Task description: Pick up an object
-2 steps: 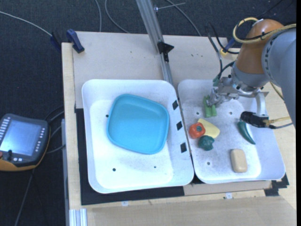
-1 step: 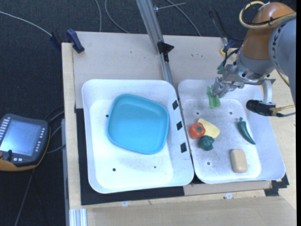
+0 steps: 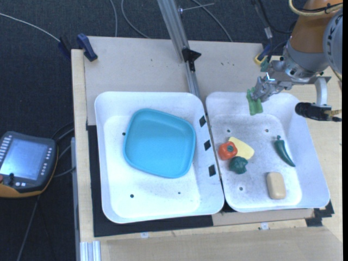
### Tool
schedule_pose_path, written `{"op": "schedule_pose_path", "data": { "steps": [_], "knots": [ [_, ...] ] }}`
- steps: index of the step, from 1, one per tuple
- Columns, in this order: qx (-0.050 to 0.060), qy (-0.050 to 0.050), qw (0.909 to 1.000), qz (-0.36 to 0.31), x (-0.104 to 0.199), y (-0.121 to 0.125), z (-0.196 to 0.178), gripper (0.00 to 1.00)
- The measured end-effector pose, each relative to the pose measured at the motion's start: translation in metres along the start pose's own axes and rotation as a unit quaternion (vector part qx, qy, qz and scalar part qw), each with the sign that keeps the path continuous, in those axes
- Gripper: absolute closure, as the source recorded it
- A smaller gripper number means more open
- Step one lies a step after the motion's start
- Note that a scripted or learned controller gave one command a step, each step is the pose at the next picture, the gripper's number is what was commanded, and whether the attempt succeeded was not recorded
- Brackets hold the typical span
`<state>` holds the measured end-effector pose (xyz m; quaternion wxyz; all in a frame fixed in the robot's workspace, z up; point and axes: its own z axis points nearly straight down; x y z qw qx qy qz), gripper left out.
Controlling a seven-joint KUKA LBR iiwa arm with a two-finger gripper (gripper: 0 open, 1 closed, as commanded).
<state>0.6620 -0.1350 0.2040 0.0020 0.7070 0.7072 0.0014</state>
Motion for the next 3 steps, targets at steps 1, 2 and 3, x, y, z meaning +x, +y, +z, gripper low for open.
{"op": "schedule_pose_path", "data": {
  "steps": [1, 2, 3],
  "knots": [
    [-0.001, 0.000, 1.0000, 0.000, 0.005, 0.002, -0.063, 1.00],
    [0.002, 0.001, 1.0000, -0.002, 0.048, -0.008, -0.065, 1.00],
    [0.002, 0.001, 1.0000, -0.002, 0.097, -0.009, -0.066, 1.00]
  ]
}}
